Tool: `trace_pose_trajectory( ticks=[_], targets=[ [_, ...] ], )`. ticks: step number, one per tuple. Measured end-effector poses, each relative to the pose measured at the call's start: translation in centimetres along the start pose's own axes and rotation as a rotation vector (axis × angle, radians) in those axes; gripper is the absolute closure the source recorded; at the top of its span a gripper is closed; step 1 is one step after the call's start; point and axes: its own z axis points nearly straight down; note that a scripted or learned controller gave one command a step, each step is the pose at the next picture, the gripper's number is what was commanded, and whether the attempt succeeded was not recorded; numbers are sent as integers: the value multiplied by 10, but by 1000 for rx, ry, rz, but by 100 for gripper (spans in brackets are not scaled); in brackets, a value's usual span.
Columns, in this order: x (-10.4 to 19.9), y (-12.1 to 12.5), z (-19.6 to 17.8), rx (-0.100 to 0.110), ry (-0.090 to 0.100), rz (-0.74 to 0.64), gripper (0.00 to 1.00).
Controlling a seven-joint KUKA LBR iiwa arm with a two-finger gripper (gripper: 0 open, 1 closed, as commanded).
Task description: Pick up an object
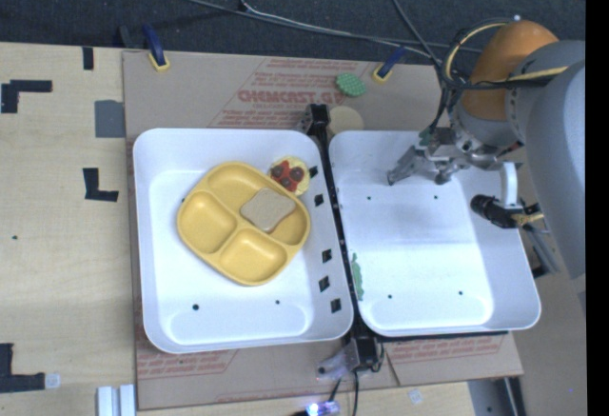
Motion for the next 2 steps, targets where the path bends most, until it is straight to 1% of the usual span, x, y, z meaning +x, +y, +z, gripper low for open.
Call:
trace_pose_trajectory(
  ticks=[1,2],
  targets=[
    [0,1,-14,-4,-2,-1,100],
    [0,5,-78,-6,1,2,100]
  ],
)
